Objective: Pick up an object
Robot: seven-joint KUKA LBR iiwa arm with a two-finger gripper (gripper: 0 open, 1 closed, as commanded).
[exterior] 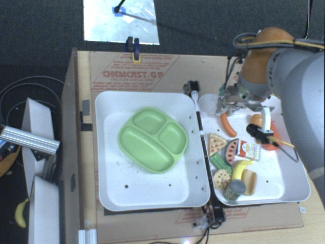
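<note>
Right bin [293, 186]: toy foods crowd its left and near part. A hot dog [228, 124] lies at the far end of the group, just below the gripper [234, 105]; whether that hand is open or closed cannot be told, and nothing is seen held. Nearer lie a pizza slice [216, 144], watermelon slice [232, 151], banana [240, 168], cookie [221, 178] and can [234, 189], touching or overlapping, hard against the dividing wall. The bin's right near floor is open. The grey arm [299, 95] covers the far right corner. Left bin [109, 187]: a green divided plate [153, 139] sits centrally, with bare floor around it.
</note>
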